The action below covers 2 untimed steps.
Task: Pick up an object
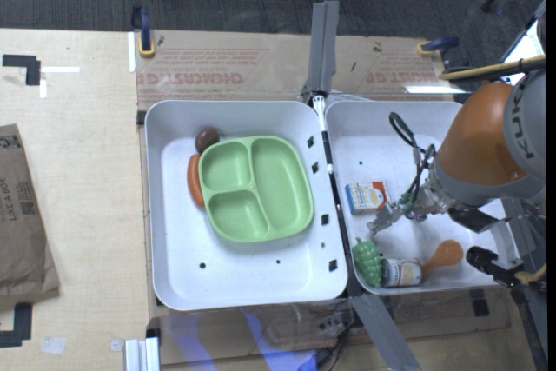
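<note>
The claw [388,217] hangs low inside the right bin [347,122], reaching in from the arm's [482,143] orange-banded wrist; whether its two prongs are apart or together cannot be told from this slant, and nothing is seen held between them. It sits over bare white floor, which suggests it is lining up on one of the items ringed around it rather than lifting anything.

Just beside it, toward the divider and slightly farther back, lies a small white and orange box [366,196], flat and apart from the rest, probably the easiest candidate. Nearer the front wall, below the claw, a green bunch of grapes [367,261] touches a small jar [401,273] lying on its side, with an orange wooden-looking spoon shape [443,255] next to it; crowding there could spoil a grasp.

Beyond the divider, well away from the claw, the left bin [165,213] holds a green divided plate [256,187] resting partly over an orange piece [195,180] and a brown round thing [208,139]. Both bins rest on the bench [78,187].
</note>
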Tool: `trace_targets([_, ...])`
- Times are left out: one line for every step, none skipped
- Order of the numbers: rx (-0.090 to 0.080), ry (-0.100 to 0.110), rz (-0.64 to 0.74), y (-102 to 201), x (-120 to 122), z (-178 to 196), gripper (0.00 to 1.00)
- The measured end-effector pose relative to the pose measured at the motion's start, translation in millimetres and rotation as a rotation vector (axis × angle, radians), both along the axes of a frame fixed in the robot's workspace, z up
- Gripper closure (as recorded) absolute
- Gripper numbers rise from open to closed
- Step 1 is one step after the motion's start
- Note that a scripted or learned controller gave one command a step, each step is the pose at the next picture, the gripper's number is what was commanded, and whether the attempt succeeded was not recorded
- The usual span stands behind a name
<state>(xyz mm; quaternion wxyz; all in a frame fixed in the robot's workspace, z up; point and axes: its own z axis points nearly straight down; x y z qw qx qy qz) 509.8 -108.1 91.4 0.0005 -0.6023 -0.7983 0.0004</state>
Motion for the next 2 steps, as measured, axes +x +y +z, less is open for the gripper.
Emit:
trace_targets([-0.001, -0.002, 0.116, 10.0, 38.4, 9.4, 0.00])
trace_targets([0.000, -0.001, 0.234, 9.0, 38.8, 0.5, 0.00])
